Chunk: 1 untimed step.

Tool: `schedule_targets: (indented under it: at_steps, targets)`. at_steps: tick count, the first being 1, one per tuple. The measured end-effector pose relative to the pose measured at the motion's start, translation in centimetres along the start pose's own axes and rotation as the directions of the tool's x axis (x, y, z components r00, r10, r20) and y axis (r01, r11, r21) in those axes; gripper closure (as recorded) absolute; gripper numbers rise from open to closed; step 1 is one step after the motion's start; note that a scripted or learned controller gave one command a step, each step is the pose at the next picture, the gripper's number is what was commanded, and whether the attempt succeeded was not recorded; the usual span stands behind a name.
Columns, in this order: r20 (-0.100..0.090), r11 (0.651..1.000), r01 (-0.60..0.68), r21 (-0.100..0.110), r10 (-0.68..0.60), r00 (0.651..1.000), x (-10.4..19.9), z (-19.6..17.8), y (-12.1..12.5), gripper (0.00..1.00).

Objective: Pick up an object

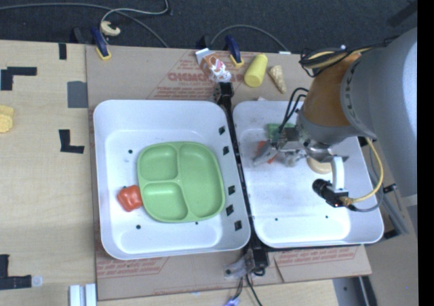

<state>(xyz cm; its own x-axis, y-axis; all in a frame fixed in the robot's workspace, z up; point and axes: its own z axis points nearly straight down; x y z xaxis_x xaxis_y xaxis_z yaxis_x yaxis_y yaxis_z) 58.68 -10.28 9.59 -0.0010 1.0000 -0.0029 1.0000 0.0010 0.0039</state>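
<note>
Grey arm [380, 94] reaching left | claw [266, 153] low in right bin [298, 230]

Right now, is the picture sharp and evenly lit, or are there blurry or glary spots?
In the camera view, light is soft and even, with faint shadows; the green three-compartment plastic plate in the left white bin is crisp, while the big grey robot arm near the lens looks soft, and small items around the gripper blur together.

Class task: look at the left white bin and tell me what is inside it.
Inside the left bin lies a green divided plate with three compartments, and a small red-orange object touches its left edge. The bin floor beneath the plate is covered, so nothing there can be seen.
</note>
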Motion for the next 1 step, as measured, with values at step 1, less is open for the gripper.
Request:
schedule_targets:
  at_steps: [1]
  targets:
    - [-0.002, 1.0, 0.001, 0.0, -0.001, 1.0, -1.33, 1.01, 5.07, 0.0]
